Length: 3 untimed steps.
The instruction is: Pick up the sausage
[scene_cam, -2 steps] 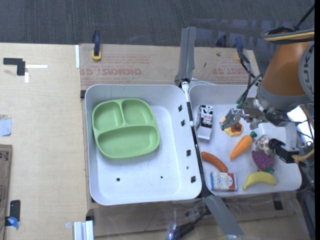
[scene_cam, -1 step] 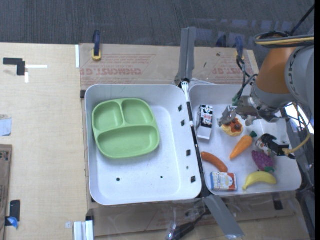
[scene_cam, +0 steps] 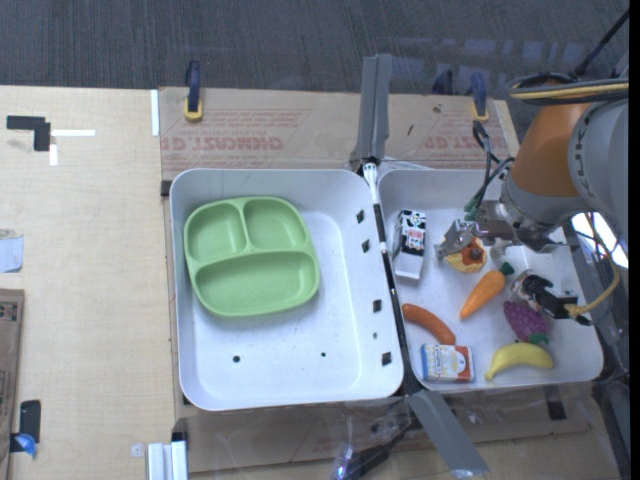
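We see two bins side by side. Left bin (scene_cam: 200, 368): divided plate (scene_cam: 251, 256) toward rear left. Right bin (scene_cam: 440, 193): sausage (scene_cam: 428, 322) near left wall; small carton (scene_cam: 446, 362) just in front of it; banana (scene_cam: 519, 358) right of carton; carrot (scene_cam: 483, 293) right of sausage; milk carton (scene_cam: 410, 244) behind sausage.

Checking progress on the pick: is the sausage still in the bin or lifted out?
In the bin. The sausage lies on the right bin's floor beside the small carton, apart from the claw, which is over by the yellow toy food.
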Tool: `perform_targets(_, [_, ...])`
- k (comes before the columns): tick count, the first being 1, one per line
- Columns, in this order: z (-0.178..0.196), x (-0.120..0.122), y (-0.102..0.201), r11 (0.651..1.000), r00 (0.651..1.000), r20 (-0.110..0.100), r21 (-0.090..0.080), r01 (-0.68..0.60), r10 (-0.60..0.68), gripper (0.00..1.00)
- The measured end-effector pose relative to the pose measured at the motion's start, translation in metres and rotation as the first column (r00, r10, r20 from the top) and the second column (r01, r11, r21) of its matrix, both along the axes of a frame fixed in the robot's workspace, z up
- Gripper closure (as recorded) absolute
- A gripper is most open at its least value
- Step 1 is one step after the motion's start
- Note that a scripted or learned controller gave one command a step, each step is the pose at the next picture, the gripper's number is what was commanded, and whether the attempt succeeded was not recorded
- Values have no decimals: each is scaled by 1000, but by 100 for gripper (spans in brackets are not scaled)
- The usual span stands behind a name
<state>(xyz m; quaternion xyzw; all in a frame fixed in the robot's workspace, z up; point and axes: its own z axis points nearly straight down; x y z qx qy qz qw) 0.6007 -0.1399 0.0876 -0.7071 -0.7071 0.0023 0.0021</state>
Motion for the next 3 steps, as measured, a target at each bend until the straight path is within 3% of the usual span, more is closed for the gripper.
perform_targets(1, [6, -1, -2, 1000, 1000, -4, 0, 2, -2, 100])
perform_targets(2, [101, 39, 76, 999, 999, 2, -1, -50, 50, 100])
perform_targets(3, [143, 24, 123, 996, 996, 1, -1, -87, 87, 100])
